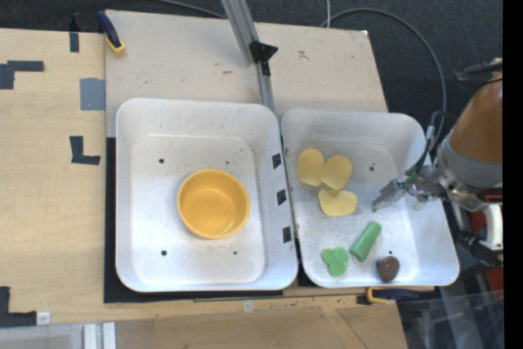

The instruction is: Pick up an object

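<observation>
The right bin (409, 135) holds several small objects. Three pale yellow flat pieces (327, 180) lie left of its centre. A green cylinder (365, 241) lies slanted near the front, with a green leafy piece (335, 261) to its left and a small brown lump (387, 267) to its right. My gripper (395, 192) reaches in over the bin's right side, above and right of the green cylinder and right of the yellow pieces. Nothing shows between its fingers.
The left bin (139, 127) holds a yellow bowl (213, 203). A grey metal pole (233, 0) slants down from the top to the gap between the bins. Cables loop across the dark floor behind. A yellow-and-blue clamp (110, 30) sits at the board's far left corner.
</observation>
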